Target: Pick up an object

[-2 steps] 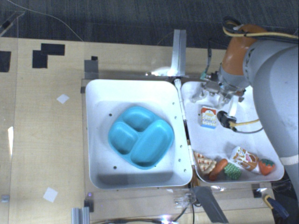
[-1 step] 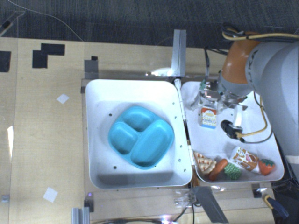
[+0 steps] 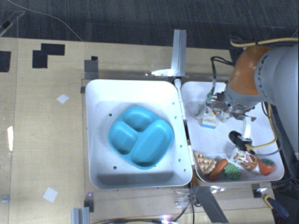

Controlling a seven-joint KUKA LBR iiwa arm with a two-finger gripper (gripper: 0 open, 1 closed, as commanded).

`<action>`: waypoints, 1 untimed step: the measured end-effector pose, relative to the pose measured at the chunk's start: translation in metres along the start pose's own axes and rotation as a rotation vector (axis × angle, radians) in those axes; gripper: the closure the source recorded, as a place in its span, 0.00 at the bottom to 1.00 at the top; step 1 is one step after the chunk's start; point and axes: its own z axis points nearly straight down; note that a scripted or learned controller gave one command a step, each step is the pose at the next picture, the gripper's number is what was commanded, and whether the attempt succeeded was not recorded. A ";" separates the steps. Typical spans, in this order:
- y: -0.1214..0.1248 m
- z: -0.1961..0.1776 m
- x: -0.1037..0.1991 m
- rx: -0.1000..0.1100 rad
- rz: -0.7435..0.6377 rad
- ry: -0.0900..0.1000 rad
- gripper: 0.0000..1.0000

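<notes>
Wooden bench (image 3: 42,139), dark carpet beyond. Left bin (image 3: 98,171): blue divided tray (image 3: 141,136), long axis diagonal. Right bin (image 3: 198,90): toy foods. Gripper (image 3: 216,110) finger state: cannot tell.

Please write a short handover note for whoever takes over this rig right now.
Pincer: low in the right bin, near its far end, just above a small white packet; grip state unclear.
Things: toy pizza slice, sausage, green piece, printed carton and orange piece cluster at the right bin's near edge. The left bin holds a blue divided tray.
Done: nothing visibly lifted.
Left: grasp and raise one object.
</notes>
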 end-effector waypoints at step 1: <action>0.002 -0.012 0.000 -0.007 -0.001 0.000 1.00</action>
